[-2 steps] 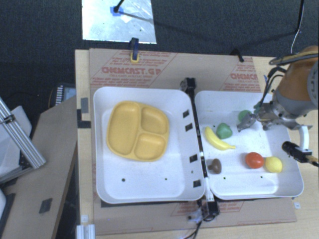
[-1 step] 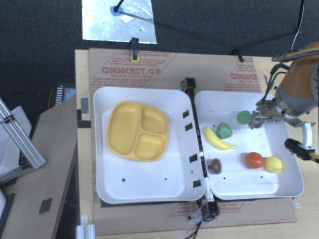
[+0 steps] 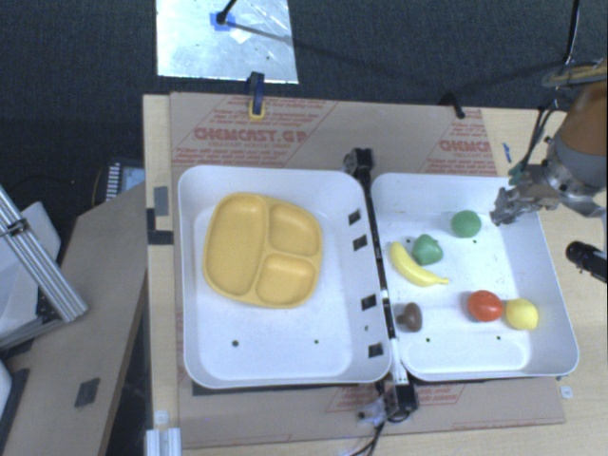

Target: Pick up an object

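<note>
Right bin (image 3: 546, 255): banana (image 3: 416, 267) lies diagonally (tip toward lower right); claw (image 3: 511, 206) grip unclear, perhaps empty.

glossy plastic bins (image 3: 285, 369), matt yellow plastic tray (image 3: 263, 249).

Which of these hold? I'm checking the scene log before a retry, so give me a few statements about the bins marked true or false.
1. The yellow tray lies in the left bin. True.
2. The banana lies in the left bin. False: it lies in the right bin, beside the green pepper.
3. The tomato sits next to the lemon. True.
4. The tool grips the green ball. False: the ball rests on the bin floor, apart from the tool.
</note>
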Available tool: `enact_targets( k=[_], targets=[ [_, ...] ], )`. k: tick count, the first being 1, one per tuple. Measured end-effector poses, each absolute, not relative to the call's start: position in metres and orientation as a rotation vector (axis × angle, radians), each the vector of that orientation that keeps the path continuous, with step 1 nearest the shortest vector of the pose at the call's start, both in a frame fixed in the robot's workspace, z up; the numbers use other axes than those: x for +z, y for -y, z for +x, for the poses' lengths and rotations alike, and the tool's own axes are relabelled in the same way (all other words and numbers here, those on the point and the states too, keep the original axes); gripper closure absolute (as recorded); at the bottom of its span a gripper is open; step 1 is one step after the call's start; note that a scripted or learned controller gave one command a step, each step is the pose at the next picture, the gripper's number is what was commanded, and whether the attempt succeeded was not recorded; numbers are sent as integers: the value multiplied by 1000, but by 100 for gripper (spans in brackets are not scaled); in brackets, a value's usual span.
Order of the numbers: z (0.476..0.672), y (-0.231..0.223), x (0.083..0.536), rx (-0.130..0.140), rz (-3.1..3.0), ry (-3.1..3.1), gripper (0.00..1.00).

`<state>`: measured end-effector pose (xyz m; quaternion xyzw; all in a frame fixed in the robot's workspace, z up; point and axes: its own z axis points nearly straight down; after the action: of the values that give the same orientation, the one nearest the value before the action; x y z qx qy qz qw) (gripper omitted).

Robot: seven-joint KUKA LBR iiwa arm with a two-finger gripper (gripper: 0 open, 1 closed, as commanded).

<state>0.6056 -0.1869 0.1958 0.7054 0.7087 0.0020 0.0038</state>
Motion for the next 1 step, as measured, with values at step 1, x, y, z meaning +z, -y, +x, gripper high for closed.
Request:
enact_targets(
  k=[1],
  targets=[
    [607, 187, 220, 4, 2212, -2225, 100]
  ],
)
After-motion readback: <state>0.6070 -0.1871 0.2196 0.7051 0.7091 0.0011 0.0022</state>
